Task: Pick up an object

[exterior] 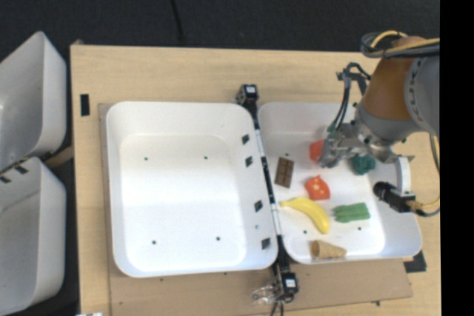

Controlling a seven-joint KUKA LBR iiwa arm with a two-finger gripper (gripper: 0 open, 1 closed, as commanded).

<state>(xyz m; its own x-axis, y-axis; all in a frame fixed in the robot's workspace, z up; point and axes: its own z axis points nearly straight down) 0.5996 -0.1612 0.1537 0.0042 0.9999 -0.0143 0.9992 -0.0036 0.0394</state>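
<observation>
Target looks to be the small red-orange object near the back of the right bin, just left of the gripper. It lies on the bin floor, touching or nearly touching the gripper's left side. Whether the jaws are spread or closed can't be made out at this slant, and nothing is visibly between them, so no grasp can be claimed.

A teal object sits just right of the gripper, partly under the wrist. Gripper is down low between the two, likely because the program aimed at this cluster.

Further forward, well apart from the gripper: brown chocolate-bar piece by the divider, red pepper-like toy, yellow banana, green block, tan wedge at the front edge. These lie scattered, loose, none stacked.

Arm comes in from the right, orange band above the wrist, cables trailing.

Left bin holds no objects; probably the drop side.
</observation>
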